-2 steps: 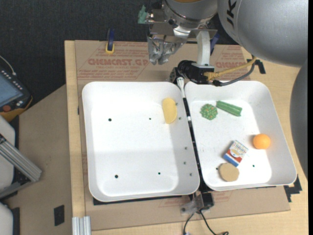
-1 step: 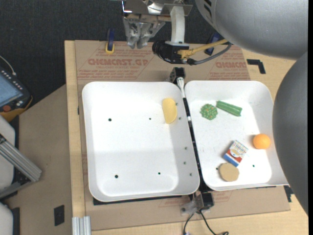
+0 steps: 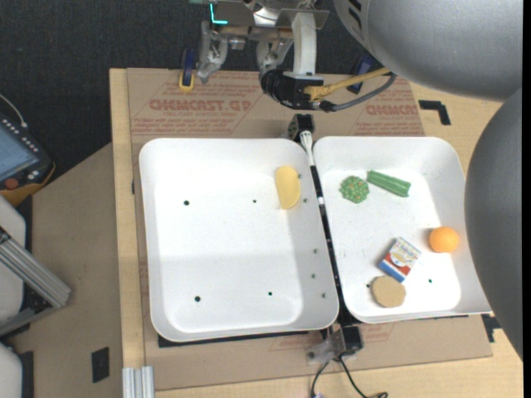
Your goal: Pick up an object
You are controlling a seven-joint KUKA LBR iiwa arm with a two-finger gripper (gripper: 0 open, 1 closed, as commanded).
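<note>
Closest to us, along the near edge of the right bin, we've got a round tan cookie-looking disc, and touching it just behind is a small red, white and blue carton. A bit further back, near that bin's right wall, sits an orange ball by itself. Moving toward the far end of the same bin, we see a bumpy green ball right beside a green cucumber-ish stick, which lies at a slant. Over in the left bin there's a yellow banana-like piece, up by the far right side, close to the divider between the two bins. Both bins rest on a sheet of brown cardboard with red lettering. Way at the back, past the bins' far edge, the gripper hangs over the cardboard, well apart from all the objects. We can see its two fingers spread apart with nothing between them.
</note>
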